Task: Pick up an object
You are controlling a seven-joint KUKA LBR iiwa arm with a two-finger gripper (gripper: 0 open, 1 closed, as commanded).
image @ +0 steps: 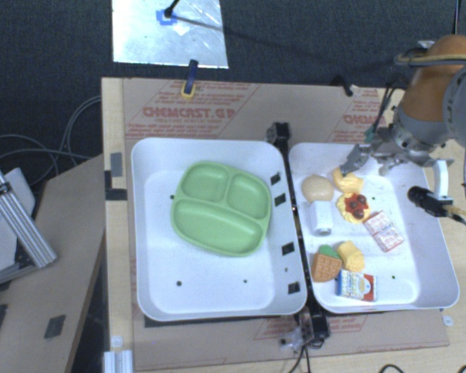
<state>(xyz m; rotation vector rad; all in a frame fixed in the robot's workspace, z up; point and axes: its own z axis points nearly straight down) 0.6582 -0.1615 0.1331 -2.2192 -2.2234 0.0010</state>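
Gripper (pixel 370 159) hovers over yellow toy (pixel 346 182) — fingers apart, gripping nothing — toy's long axis unclear.

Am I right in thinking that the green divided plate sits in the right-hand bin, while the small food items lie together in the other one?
Not quite: the camera view shows the green divided plate in the left-hand bin. The small food items, such as the waffle and the bread roll, lie together in the right-hand bin, as you said of the other one.
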